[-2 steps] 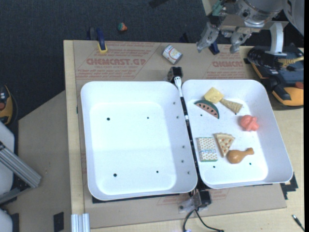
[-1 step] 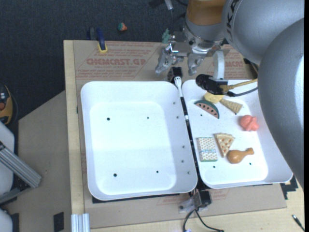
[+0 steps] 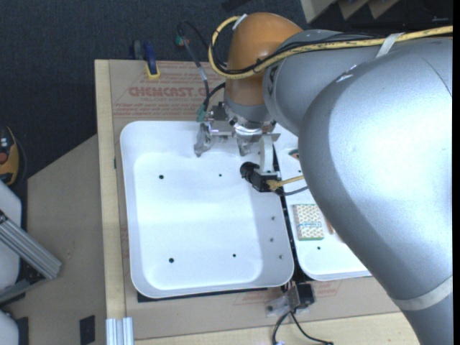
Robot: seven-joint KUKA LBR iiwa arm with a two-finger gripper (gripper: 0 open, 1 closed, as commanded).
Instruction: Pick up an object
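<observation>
Though flat, speckled white-edged packet (image 3: 309, 221)

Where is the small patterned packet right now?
In the camera view, the patterned packet lies in the right bin, near its left wall beside the left bin, close under the grey arm.

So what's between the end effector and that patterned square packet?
No loose object: the camera view shows only the left white bin's bare floor and the bins' adjoining rims between the end effector and the patterned square packet.
</observation>
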